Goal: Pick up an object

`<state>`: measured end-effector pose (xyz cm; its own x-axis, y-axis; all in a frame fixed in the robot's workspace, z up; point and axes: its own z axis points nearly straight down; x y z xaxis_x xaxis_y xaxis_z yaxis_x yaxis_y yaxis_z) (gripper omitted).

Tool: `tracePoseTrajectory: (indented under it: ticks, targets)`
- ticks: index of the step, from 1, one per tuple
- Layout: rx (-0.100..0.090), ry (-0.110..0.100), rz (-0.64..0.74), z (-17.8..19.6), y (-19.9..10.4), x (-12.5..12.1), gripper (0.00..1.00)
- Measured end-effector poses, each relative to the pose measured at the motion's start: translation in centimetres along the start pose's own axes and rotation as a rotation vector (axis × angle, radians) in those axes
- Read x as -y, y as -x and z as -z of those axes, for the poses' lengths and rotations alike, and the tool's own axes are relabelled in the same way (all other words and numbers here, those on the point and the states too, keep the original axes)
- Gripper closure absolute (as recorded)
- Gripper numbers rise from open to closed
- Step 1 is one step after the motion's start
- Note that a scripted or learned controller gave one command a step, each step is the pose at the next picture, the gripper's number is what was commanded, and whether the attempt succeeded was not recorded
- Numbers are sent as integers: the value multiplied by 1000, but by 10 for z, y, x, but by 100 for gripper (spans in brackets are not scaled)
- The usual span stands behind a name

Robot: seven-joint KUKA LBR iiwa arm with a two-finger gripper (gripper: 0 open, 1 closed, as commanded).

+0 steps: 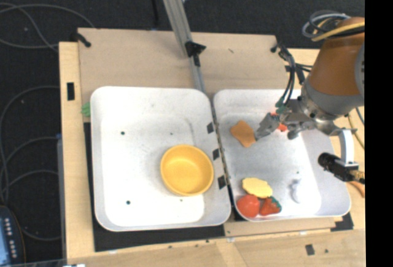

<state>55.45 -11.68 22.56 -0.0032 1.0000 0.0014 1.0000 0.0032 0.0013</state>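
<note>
A tan table point(141, 57) holds two white bins. The gripper point(276, 126) hovers over the right bin point(319, 198), just beside a brown block point(243, 133); finger state unclear.

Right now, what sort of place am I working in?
Most likely a robot lab test bench, not a kitchen or shop. A wooden bench bears two white bins, holding toy-like things such as a yellow bowl; a metal pole and loose cables lie over the dark floor.
</note>
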Motion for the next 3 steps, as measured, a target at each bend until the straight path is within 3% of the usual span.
tracePoseTrajectory:
  ticks: [1, 3]
  targets:
    - [0, 0, -1, 0, 0, 0, 0]
    - [4, -5, -5, -89, -1, 12, 0]
